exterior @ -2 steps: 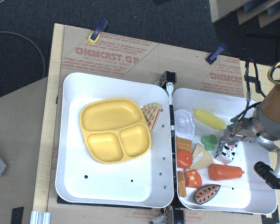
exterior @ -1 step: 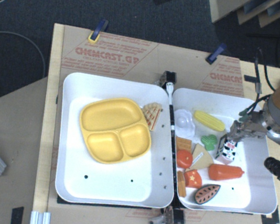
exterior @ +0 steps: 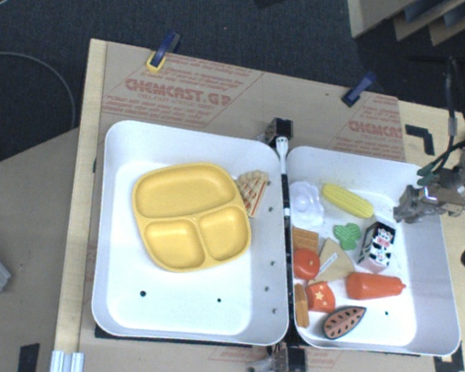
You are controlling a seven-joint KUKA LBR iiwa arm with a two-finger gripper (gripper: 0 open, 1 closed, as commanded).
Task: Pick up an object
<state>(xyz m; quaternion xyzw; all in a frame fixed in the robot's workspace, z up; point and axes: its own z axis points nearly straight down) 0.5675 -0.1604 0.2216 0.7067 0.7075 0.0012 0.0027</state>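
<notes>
Several toys crowd the right bin (exterior: 447, 301); gripper (exterior: 413, 205) hangs near its far right edge, jaw state unreadable, so descend squarely over the nearby black-and-white carton (exterior: 378, 247).

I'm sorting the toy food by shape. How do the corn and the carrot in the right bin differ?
The corn is yellow; the carrot is orange-red. The corn lies near the bin's far side, the carrot nearer the front, beside the milk carton. The corn looks slimmer, the carrot thicker and tapering to one end. Both are long toys lying flat in the right bin.
</notes>
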